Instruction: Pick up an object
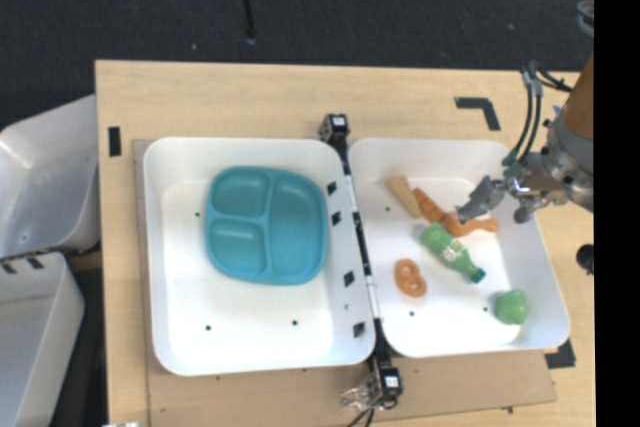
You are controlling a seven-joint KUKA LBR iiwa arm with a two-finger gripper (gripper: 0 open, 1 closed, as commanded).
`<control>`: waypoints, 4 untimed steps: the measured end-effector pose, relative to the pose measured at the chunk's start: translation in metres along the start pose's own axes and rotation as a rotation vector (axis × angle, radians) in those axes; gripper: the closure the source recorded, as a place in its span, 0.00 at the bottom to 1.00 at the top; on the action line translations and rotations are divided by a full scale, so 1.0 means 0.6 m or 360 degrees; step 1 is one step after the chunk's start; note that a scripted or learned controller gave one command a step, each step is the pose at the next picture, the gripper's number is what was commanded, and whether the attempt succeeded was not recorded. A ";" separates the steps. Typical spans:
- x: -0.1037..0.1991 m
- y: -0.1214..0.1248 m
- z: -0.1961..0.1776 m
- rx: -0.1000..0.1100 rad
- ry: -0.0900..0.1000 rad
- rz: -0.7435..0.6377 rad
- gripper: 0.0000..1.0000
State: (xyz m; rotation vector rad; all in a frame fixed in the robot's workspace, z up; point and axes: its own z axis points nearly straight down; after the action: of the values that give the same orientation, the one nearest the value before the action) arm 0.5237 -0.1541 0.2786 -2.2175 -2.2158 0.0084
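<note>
The right bin (440, 340) holds several small items: a tan stick (402, 194), an orange carrot-like piece (432, 208), a green bottle (451, 253), an orange ring-shaped piece (409, 278) and a green round item (510, 306). My gripper (494, 212) hangs over the right side of this bin, open. Its left finger (476, 203) points down toward the right end of the orange piece. Nothing sits between the fingers.
A teal divided plate (267, 223) lies in the left bin (170, 315). A black-clipped divider (352, 235) separates the two bins. The arm's wrist and cables (560, 155) stand over the right bin's far right edge.
</note>
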 end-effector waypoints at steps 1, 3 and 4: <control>0.000 0.003 -0.008 -0.0017 -0.0004 -0.0004 0.00; 0.002 -0.005 0.187 -0.0008 -0.0002 0.0001 0.00; -0.002 0.000 0.259 -0.0008 -0.0003 0.0003 0.00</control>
State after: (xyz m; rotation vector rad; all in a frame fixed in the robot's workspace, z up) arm 0.5227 -0.1550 0.1232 -2.2231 -2.2172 0.0051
